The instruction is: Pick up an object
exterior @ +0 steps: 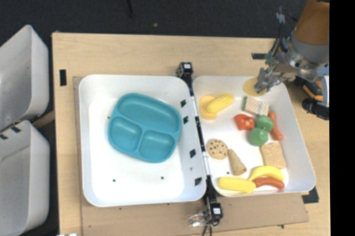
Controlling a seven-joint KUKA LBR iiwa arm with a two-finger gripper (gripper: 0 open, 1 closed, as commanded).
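The gripper (265,83) hangs over the far corner of the right bin (297,118), directly above a flat yellow piece (250,85). I cannot tell if its jaws are spread.

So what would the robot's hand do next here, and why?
Probably lower a little further and try closing. The hand sits at the back of the right bin, over a flat yellow piece, and nothing is visibly held yet. Whether it is lined up well enough is hard to tell.
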